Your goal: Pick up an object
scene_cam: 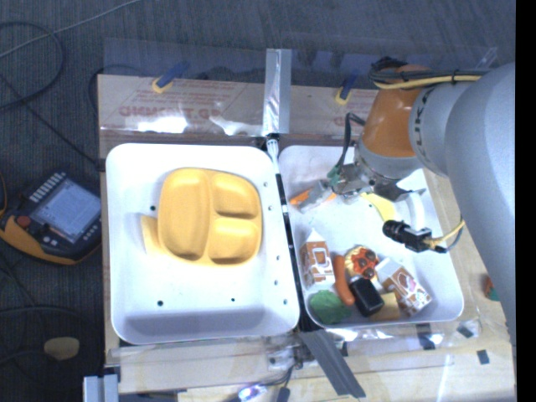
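The grey arm looms nearest; its gripper, finger state indiscernible, risks missing the clustered toys in the right bin.

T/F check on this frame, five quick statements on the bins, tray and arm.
1. The yellow divided tray lies in the left bin. True.
2. The arm's orange band is above the left bin. False: it is above the right bin's far end.
3. Small items cluster at the right bin's near end. True.
4. The green object sits in the left bin. False: it is in the right bin's near-left corner.
5. A handheld pendant lies on the floor left of the bins. True.
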Motion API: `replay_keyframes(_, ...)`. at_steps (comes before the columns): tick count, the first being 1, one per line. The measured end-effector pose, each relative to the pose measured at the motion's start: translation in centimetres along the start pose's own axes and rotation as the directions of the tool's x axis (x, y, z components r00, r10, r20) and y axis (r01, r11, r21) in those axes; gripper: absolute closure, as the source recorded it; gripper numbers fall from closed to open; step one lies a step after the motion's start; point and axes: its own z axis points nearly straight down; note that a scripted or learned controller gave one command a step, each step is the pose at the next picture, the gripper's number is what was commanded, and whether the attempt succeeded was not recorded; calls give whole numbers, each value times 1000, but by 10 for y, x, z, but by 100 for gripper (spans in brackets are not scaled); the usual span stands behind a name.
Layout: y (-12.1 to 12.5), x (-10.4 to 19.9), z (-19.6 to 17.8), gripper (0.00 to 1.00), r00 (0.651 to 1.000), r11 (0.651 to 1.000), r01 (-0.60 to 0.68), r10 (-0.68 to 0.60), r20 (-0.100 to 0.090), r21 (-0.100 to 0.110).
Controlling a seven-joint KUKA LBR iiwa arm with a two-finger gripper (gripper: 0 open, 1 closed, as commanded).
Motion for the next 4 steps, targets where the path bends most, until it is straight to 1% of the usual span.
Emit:
replay_keyframes(1, 0, 0, 0, 0, 1000, 1000, 0, 0, 0, 0)
replay_keyframes(2, 38, -17, 1, 0, 1000, 1000, -7, 7, 0, 4)
replay_keyframes(3, 35, -20, -6, 100, 1000, 1000, -8, 8, 2, 14)
replay_keyframes(4, 44, 26, -134, 100, 1000, 1000, 29, -29, -1, 7)
